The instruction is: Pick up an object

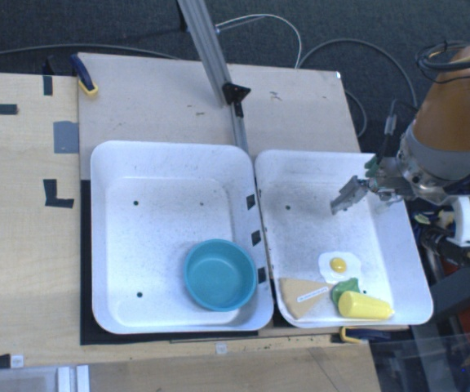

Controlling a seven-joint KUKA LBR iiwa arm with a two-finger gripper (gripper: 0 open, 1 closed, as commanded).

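Gripper (343, 202) over right bin (398, 243); finger state unclear.
Corn (364, 305) likely light, stiff, slick plastic: grasp across its middle.

A wooden surface (23, 219) far left of the end effector, grey pole (206, 39) (slanted) and cables (333, 51) beyond it.
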